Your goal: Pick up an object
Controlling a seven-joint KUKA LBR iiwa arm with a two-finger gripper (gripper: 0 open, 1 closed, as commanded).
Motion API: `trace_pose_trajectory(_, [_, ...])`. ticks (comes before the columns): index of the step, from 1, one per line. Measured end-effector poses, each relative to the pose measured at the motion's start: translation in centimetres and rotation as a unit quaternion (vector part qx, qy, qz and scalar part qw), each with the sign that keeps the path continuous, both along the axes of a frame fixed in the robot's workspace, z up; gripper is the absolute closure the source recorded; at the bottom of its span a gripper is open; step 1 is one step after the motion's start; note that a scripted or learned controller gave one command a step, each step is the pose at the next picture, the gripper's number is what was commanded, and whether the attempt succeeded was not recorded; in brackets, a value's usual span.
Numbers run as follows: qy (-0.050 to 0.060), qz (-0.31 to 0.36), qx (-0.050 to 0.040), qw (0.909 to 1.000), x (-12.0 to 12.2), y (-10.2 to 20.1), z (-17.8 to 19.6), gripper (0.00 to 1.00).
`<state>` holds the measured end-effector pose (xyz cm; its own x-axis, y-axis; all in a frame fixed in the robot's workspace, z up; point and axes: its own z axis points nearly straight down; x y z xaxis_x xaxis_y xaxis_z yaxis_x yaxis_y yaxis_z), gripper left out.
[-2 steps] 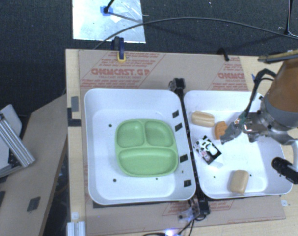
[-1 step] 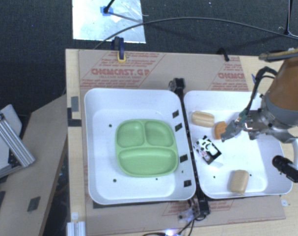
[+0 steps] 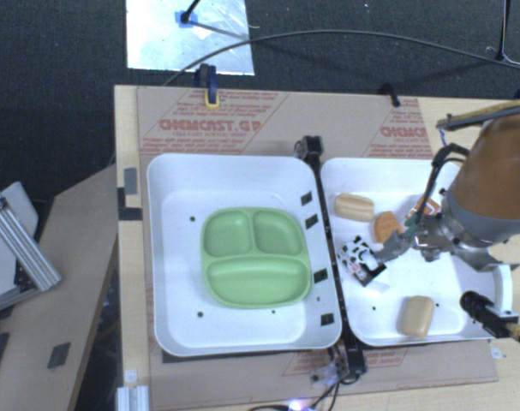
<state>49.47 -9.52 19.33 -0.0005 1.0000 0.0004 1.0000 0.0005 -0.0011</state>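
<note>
The right bin (image 3: 439, 336) holds a pale tan bun-like piece (image 3: 354, 205) at its far left and an orange piece (image 3: 385, 227) just right of it. A small black-and-white object (image 3: 356, 259) lies near the bin's left wall, and a tan block (image 3: 416, 316) sits near the front. My gripper (image 3: 390, 251) reaches in from the right and hangs low over the bin. Its tip is between the orange piece and the black-and-white object, close to both. Nothing visibly lifted.
The left bin (image 3: 178, 195) holds a green divided plate (image 3: 256, 256). A black divider with clips (image 3: 326, 247) runs between the bins. The grey arm with its orange band (image 3: 499, 174) covers the right bin's right side. A black part (image 3: 487, 308) sits at its front right.
</note>
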Motion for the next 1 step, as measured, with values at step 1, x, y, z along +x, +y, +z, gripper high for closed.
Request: trace_pose_trajectory(1, [0.001, 0.000, 0.0004, 1.0000, 0.23, 0.36, -4.26, 0.00])
